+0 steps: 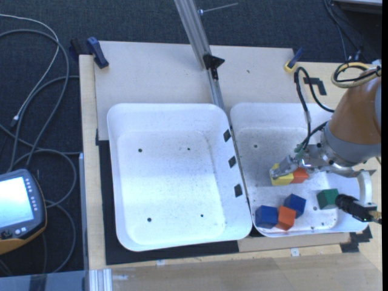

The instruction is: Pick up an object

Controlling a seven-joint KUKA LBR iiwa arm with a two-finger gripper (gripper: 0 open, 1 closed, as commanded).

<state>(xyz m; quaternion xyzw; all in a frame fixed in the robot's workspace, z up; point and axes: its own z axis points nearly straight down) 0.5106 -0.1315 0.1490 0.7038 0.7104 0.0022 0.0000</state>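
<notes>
**Almost at the grab, nothing lifted yet**

We see our gripper (290, 170) low in the right bin (267, 123), at a yellow block (281, 176) and an orange block (299, 176). We cannot tell if it is squeezing them. Both look to be resting on the bin floor. Near the yellow block lie two blue blocks (295, 203), another orange block (286, 217) and a green block (327, 197). We think the lifting is left to do.

The pale bench (157, 77) bears two white bins (170, 174) (267, 126) side by side.
</notes>
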